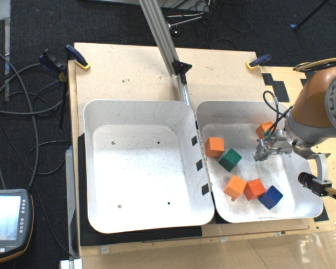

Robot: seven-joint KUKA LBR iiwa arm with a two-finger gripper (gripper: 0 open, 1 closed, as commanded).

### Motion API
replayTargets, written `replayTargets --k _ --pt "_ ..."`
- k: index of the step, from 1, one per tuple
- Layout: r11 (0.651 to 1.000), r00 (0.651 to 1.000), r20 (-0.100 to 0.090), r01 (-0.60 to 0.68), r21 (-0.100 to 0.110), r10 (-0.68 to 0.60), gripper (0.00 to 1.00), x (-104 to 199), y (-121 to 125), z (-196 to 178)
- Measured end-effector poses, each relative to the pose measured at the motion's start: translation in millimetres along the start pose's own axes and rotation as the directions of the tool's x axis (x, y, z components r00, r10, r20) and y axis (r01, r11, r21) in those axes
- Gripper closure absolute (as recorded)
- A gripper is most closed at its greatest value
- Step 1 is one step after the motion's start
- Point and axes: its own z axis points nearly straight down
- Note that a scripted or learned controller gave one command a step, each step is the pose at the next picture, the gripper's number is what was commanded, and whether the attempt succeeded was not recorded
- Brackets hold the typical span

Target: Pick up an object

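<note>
My pincer (261, 153) hangs low in the right bin (302, 209), nothing visibly between its tips; can't tell if it's apart or together, too small and dark. Landmark: the green cube (231, 159). My pincer is just right of it, a gap between. An orange cube (215, 146) touches the green one at its upper left. Another orange cube (234, 186) lies below it, with a red-orange cube (255, 189) and a blue cube (271, 196) further down-right, those three packed close. One more orange cube (264, 129) sits up-right of green, partly hidden behind my wrist. Risks, I reckon: coming down in bare floor and grabbing nothing, or clipping that hidden orange cube and knocking it away.
</note>
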Motion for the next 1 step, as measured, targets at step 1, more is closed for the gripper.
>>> replayTargets --k 1 --pt "1.0 1.0 0.001 0.002 -0.004 -0.002 1.0 -0.1 4.0 -43.0"
